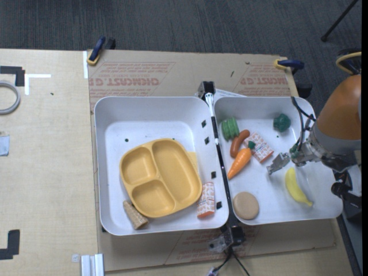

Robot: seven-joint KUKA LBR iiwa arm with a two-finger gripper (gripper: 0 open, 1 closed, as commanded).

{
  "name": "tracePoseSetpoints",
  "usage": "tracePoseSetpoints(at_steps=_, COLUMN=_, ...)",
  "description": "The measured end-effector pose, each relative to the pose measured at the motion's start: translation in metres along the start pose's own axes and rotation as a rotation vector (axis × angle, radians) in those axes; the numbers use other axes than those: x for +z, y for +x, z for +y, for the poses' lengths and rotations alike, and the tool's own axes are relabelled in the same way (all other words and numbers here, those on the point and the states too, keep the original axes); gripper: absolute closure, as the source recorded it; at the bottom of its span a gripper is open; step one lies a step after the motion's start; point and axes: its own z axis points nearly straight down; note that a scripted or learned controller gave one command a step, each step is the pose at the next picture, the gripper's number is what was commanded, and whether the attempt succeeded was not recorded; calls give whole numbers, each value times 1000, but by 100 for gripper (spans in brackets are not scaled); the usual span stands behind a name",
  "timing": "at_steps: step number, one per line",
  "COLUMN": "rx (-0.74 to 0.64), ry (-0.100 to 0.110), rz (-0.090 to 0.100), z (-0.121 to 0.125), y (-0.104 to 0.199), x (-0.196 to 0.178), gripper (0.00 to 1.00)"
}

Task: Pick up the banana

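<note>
Arm (345, 117): broad rounded orange band above grey wrist housing. Gripper (283, 163): bare grey metal fingers on a compact silver-grey body with small dark fittings. Thin black cable (300, 115) runs along the wrist.

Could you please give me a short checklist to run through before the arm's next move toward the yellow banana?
1. Curved yellow plastic banana located in right white bin: ok.
2. Banana free of neighbours, apart from round tan cookie and orange toy carrot: ok.
3. Grey two-finger gripper positioned over banana: not ok, it sits to the banana's upper left.
4. Banana between fingers: not ok.
5. Finger opening sufficient: cannot tell.
</note>
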Motion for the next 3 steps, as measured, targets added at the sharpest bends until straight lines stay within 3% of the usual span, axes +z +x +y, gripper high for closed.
tracePoseSetpoints(at_steps=1, rx=2, ry=-2, rz=-1, z=1, y=-1, x=-10, gripper=100)
tracePoseSetpoints(at_steps=2, rx=-402, ry=-1, rz=0, z=-28, y=32, x=0, gripper=100)
tracePoseSetpoints(at_steps=3, rx=-606, ry=-1, rz=-1, z=-39, y=76, x=0, gripper=100)
